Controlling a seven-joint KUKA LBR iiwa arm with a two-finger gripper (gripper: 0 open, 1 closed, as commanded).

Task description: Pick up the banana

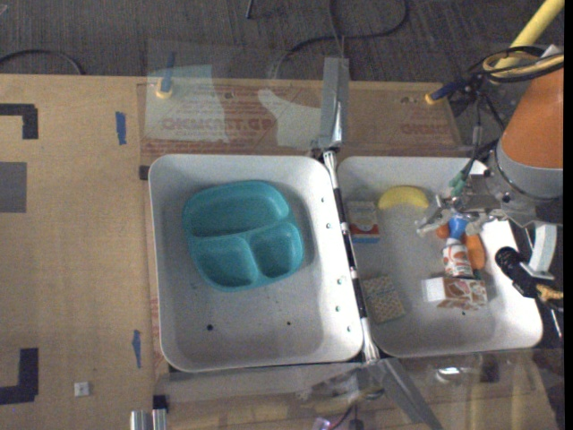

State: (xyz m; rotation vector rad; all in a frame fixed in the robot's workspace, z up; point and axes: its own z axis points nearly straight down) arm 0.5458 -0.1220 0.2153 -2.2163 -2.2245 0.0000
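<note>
The banana (pixel 403 197) is yellow and lies in the right bin (pixel 421 343) near its back wall, left of the middle. My gripper (pixel 445 215) hangs over the right bin just to the right of the banana, a short gap away, above the blue top of a small bottle (pixel 457 258). Nothing of the banana sits under or inside the gripper. The grey arm with its orange band (pixel 537 133) comes in from the right and covers the bin's far right corner.
A teal divided plate (pixel 243 233) lies in the left bin (pixel 179 330). The right bin also holds a small carton (pixel 363 219), a waffle-like square (pixel 385 298), an orange carrot (pixel 475 252) and a white packet (pixel 457 292) near the bottle.
</note>
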